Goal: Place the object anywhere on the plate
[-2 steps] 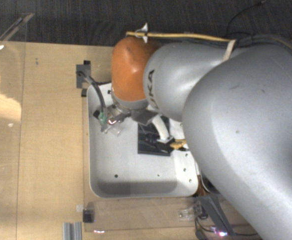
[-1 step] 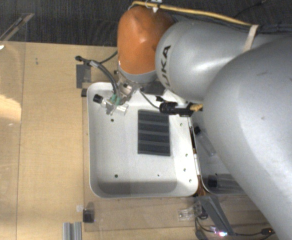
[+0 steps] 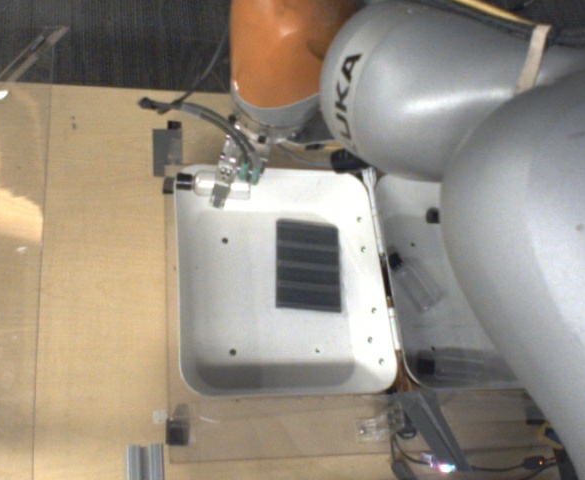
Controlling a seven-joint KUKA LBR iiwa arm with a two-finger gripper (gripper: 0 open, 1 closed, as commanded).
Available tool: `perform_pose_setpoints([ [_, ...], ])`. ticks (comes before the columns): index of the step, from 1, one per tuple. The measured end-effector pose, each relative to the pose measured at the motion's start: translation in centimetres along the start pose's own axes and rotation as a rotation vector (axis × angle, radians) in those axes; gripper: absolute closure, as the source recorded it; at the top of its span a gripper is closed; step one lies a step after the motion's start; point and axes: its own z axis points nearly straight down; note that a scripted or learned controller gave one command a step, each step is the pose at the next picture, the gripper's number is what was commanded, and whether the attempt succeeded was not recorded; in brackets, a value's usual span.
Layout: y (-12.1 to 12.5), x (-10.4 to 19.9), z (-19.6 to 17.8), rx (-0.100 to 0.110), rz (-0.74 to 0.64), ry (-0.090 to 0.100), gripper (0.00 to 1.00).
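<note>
Arm (image 3: 492, 168) links are spreading across the right side of the camera view, grey and broad, with the orange band (image 3: 277, 38) sitting at the top centre above the wrist. Below that band the gripper (image 3: 230, 176) is hanging over the far left corner of the left bin (image 3: 187, 298), right at the rim. It is showing as a small cluster of pale and metallic parts with a touch of green. Whether it is open or closed cannot be told at this slant, and nothing is showing in its grasp. Dark cables (image 3: 197, 116) are trailing from the wrist toward the left.

The dark ribbed slab (image 3: 309, 266) is lying flat on the floor of the left bin, near the middle and slightly toward the right wall, well apart from the gripper. It is rectangular, with several raised bars running across it.

The right bin (image 3: 412, 218) is lying largely under the arm. A faint translucent shape (image 3: 424, 290) is resting in the visible strip, too blurred to identify.

Both bins are sitting on the wooden bench (image 3: 82, 268). A black bracket (image 3: 167, 148) is standing just beside the left bin's far corner, and a small black block (image 3: 177, 430) is sitting by its near corner.
</note>
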Motion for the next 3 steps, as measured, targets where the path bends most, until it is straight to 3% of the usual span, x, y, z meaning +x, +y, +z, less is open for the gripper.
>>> perform_pose_setpoints([
  [1, 0.4, 0.8, 3.9, 0.006, 0.46, 0.003, 1.0],
  [2, -1.4, 0.4, 12.3, 0.019, 0.945, 0.011, 1.0],
  [3, -1.3, 0.3, 11.1, 0.014, 0.94, 0.008, 1.0],
])
